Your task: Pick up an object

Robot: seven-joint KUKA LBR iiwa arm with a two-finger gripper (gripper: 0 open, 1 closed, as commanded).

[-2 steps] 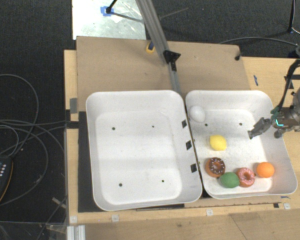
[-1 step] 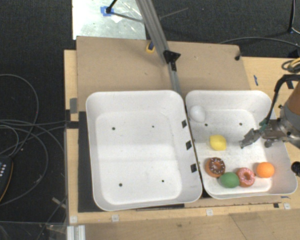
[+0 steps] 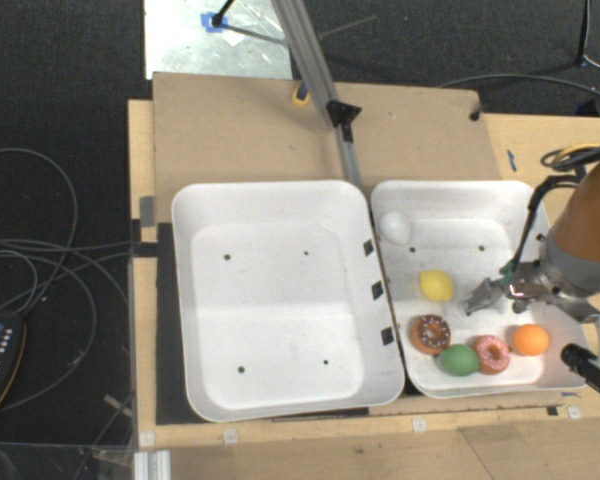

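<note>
The right bin (image 3: 450, 203) holds several small things. A white ball (image 3: 394, 228) lies near its back left corner and a yellow lemon (image 3: 436, 286) sits left of centre. Along the front are a chocolate donut (image 3: 431, 334), a green fruit (image 3: 459, 359), a pink frosted donut (image 3: 492, 353) and an orange (image 3: 530, 340). My gripper (image 3: 483, 297) hangs over the middle of this bin, just right of the lemon and above the pink donut. Nothing shows held in it.
The left bin (image 3: 195, 268) stands beside the right one, with black clips along the shared edge. A grey pole (image 3: 315, 63) slants from the back toward the bins. Cables trail over the dark floor at left.
</note>
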